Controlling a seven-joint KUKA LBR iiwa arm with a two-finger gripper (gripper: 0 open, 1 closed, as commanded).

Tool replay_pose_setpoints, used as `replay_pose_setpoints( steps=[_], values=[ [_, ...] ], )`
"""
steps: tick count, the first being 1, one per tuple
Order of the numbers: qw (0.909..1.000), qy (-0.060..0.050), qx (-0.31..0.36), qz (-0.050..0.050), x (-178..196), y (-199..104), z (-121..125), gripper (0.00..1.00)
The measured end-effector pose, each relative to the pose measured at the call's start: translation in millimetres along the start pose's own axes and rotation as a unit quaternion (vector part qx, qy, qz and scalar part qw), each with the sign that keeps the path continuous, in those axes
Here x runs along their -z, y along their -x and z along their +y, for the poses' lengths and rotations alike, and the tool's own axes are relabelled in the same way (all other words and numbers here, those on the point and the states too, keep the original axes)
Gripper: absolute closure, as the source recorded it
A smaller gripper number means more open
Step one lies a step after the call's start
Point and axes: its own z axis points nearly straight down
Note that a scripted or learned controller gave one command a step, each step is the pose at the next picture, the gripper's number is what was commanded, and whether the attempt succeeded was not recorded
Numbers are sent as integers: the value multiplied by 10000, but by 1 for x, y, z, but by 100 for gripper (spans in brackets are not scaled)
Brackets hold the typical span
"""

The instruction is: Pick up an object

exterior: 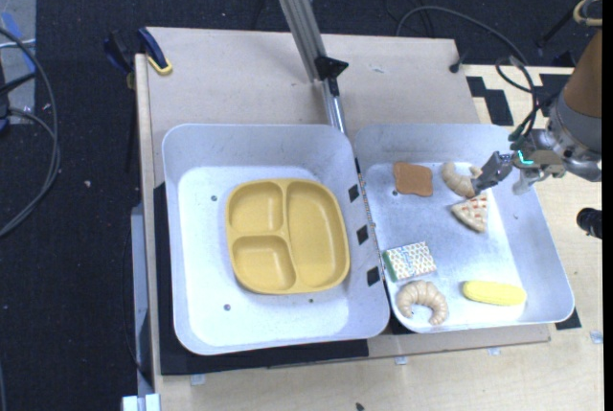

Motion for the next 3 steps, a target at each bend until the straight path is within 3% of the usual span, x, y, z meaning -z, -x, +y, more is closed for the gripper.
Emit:
replay_pose_setpoints(
  steps=[1, 3],
  values=[
    [10000, 9, 2, -2, 1, 0, 0, 0],
    [10000, -19, -4, 8, -104, -5, -16, 0]
  ],
)
